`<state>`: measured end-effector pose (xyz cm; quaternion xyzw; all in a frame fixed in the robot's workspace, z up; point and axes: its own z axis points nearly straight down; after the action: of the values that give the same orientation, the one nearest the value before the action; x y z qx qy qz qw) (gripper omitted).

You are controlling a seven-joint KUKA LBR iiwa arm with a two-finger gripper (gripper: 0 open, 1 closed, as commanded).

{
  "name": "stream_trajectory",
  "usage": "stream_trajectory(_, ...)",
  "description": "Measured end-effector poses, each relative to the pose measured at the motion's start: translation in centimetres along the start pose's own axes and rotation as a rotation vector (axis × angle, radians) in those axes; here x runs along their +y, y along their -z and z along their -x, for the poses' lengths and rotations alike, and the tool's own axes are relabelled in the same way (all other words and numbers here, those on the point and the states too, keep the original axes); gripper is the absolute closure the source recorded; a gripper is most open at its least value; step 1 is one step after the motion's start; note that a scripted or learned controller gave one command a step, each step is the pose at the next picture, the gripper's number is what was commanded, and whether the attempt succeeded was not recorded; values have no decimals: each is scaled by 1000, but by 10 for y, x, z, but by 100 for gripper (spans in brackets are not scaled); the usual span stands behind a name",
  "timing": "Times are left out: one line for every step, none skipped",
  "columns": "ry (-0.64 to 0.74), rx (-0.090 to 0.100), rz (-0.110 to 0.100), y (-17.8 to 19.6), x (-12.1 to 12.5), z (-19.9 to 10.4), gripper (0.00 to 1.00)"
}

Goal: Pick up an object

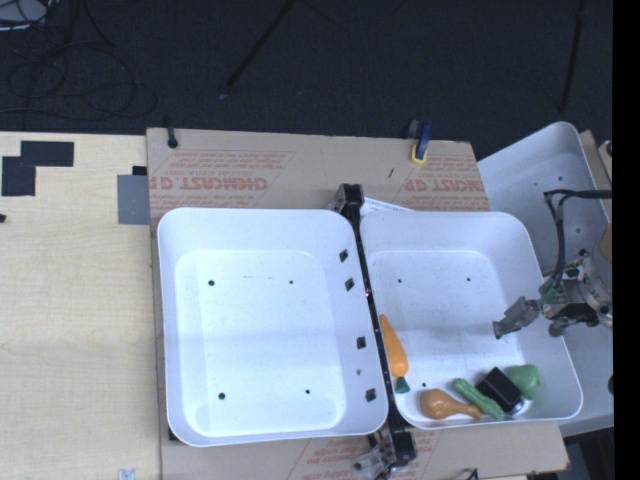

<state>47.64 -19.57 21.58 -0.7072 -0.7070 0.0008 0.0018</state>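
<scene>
- Gripper (520,318) hangs over the right bin (440,238), by its right wall; whether it is released or clenched, I cannot tell. Nothing visibly held.
- Candidates crowd the near right corner: toy carrot (393,349), tan gourd-shaped toy (446,404), green toy (522,377), black block (499,388).
- Left bin (250,228) bare.
- Risk, my guess: pieces touching or overlapping near the wall; a descent may nudge, not catch.

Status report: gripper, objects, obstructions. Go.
Gripper over right bin, right side, holding nothing visible. Toy carrot, orange gourd-shaped toy, green pieces and black block bunched along the near edge. Nothing between gripper and pile.
</scene>
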Motion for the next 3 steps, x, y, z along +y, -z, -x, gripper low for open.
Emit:
stream_trajectory(5, 1, -2, -130, 54, 9, 0)
stream_trajectory(7, -2, 19, 75, 44, -56, 0)
stream_trajectory(5, -3, 4, -102, 146, -34, 0)
